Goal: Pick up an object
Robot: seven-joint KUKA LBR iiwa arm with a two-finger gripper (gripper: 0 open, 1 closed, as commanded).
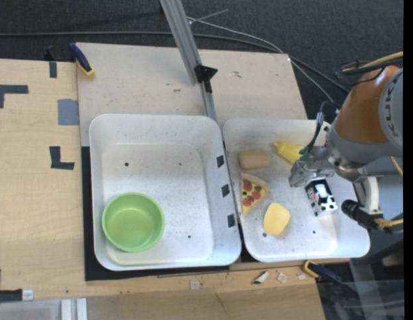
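Gripper (321, 195): we are seeing it hovering low in the right bin (306, 249), its grip state we cannot tell, with the yellow lemon-like piece (276, 219) lying just beside it to the lower left, near the pizza slice (252, 192).

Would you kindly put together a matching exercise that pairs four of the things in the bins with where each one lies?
Things:
1. green bowl
2. pizza slice toy
3. yellow bottle
4. bread roll

Places:
A. right bin, near its left wall, just below the bread roll
B. left bin, front left corner
C. right bin, just above the pizza slice toy
D. right bin, toward its far side, beside the gripper

Pairs: 1-B, 2-A, 3-D, 4-C
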